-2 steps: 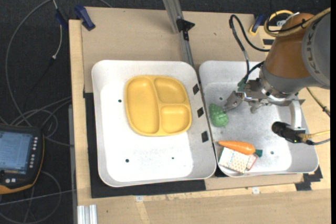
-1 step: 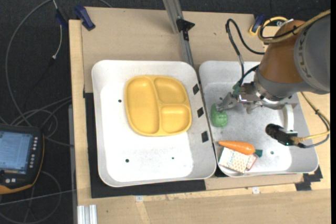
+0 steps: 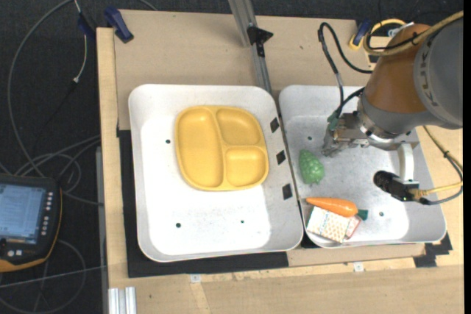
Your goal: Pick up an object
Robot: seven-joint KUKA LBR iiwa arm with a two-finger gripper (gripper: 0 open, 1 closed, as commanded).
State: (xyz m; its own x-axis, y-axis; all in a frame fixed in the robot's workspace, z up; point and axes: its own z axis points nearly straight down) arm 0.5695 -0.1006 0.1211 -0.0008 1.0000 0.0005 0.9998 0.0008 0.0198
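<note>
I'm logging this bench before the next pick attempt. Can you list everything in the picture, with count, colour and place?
White bins: two, white, side by side on the bench.
Divided tray: one, yellow, three compartments, in the left bin.
Green object: one, green, bumpy, right bin near its left wall.
Carrot: one, orange, right bin, front, lying on the packet.
Packet: one, white with patterned print, right bin's front edge.
Handheld screen: one, dark, on the floor at far left.
Clamps: blue, at the bench's back corners.
Arm: one, grey with orange band, over the right bin.
Gripper: one, above the right bin's back.
</note>
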